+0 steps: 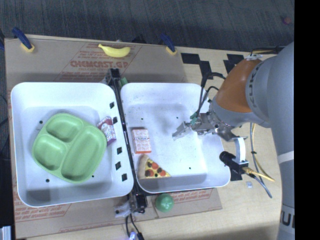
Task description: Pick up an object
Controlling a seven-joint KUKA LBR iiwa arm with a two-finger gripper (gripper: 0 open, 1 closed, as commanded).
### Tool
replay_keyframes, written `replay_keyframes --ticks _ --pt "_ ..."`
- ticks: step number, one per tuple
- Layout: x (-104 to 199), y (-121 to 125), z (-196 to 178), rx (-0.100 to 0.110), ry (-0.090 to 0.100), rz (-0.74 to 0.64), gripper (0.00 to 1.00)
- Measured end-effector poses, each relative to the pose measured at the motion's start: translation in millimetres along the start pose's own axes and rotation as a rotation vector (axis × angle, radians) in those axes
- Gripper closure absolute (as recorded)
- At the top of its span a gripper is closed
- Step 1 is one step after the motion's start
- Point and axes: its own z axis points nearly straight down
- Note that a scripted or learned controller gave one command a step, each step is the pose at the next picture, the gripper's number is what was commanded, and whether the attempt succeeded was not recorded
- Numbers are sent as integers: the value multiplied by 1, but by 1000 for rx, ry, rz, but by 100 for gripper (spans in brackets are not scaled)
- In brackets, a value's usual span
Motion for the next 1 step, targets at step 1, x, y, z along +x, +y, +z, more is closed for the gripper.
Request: replay_keyframes --ticks 1 --pt "-6 -70 31 -1 0 1 0"
